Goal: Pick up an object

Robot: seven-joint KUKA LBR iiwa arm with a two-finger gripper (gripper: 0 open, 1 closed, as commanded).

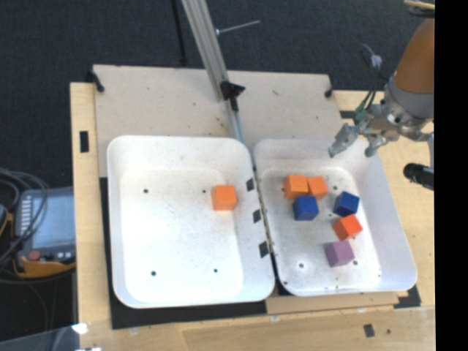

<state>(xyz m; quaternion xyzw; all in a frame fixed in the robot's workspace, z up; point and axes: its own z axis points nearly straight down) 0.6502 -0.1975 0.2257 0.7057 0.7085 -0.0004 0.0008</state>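
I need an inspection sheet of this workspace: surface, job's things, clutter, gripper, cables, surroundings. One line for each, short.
Surface: bench bearing a left bin and a right bin, side by side.
Job's things: one orange block alone in the left bin; in the right bin two orange blocks touching, two blue blocks, a red-orange block and a purple block.
Clutter: nothing seen.
Gripper: gripper above the right bin's far edge, fingers apart, holding nothing.
Cables: cables beside the arm; more at the left edge.
Surroundings: metal post behind the bins, handheld device at left, dark floor.
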